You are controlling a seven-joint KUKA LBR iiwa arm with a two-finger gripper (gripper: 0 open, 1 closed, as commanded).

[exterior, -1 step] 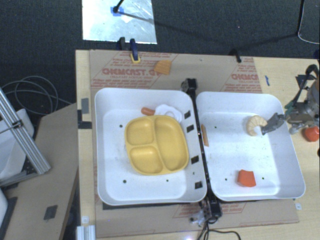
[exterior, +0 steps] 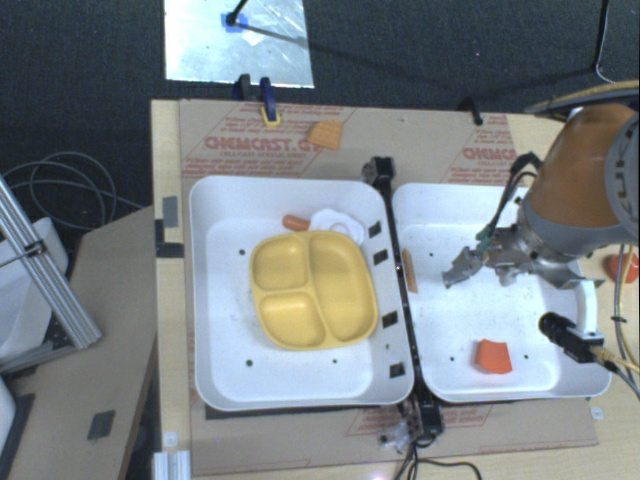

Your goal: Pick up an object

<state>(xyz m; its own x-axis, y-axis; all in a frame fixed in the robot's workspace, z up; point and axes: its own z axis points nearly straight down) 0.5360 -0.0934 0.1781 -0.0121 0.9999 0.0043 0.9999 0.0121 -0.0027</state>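
The cardboard [exterior: 300, 140] under the bins bore red "CHEMCAST" lettering. The hand [exterior: 462, 267] hung over the right bin [exterior: 440, 368], whether spread or closed I could not tell, well apart from the orange block [exterior: 492, 356] lying near that bin's front.

Glossy yellow plastic tray [exterior: 311, 290]

Dark carpet floor [exterior: 80, 58], cardboard-topped bench [exterior: 420, 133]
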